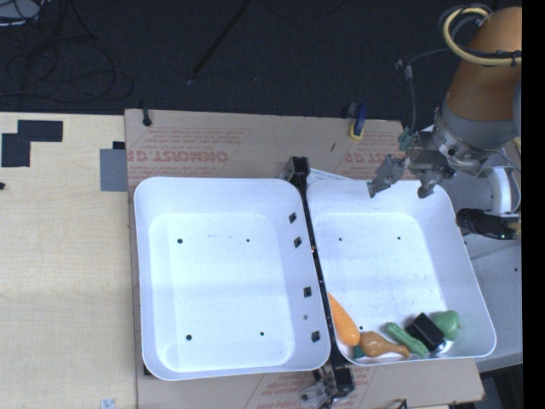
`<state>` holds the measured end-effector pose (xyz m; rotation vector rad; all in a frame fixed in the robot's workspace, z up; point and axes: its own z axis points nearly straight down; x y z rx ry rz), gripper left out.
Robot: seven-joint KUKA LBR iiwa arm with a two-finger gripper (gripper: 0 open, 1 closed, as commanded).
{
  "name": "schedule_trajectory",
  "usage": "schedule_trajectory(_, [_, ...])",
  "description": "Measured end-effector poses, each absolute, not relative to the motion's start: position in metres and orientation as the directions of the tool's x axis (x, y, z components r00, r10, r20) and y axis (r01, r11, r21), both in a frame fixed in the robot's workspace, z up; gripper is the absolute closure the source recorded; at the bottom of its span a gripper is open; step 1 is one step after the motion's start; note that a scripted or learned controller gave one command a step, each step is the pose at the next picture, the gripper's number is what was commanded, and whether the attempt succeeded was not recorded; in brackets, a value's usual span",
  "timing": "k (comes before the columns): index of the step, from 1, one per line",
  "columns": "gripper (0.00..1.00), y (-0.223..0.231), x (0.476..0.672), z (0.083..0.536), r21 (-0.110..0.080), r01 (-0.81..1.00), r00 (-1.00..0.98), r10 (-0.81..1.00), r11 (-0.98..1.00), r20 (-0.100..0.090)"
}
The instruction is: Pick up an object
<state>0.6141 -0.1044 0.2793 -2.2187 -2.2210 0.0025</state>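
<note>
Overhead, hand (402, 180) spread open and bare above right bin (477, 288) — toys (400, 335) heaped, overlapping, hard to separate.

Red print on the cardboard sheet (213, 147) under the bins, far side, reads upside down and mirrored from this view; letters look like "CHEMCAST GP", not certain. A second red print to the right, by the far edge of the right bin (400, 267), partly hidden, illegible. More red print at the near edge, too small to read.
</note>
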Motion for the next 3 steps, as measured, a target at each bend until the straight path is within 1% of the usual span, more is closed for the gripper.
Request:
schedule_trajectory(1, [0.00,-0.060,0.644,0.508,0.017,1.000,-0.005,1.000,0.005,-0.001])
schedule_trajectory(2, [0.00,-0.028,0.641,0.231,-0.019,1.000,-0.001,1.000,0.001,0.001])
schedule_trajectory(3, [1.00,-0.031,0.644,0.251,-0.005,1.000,0.002,1.000,-0.002,-0.001])
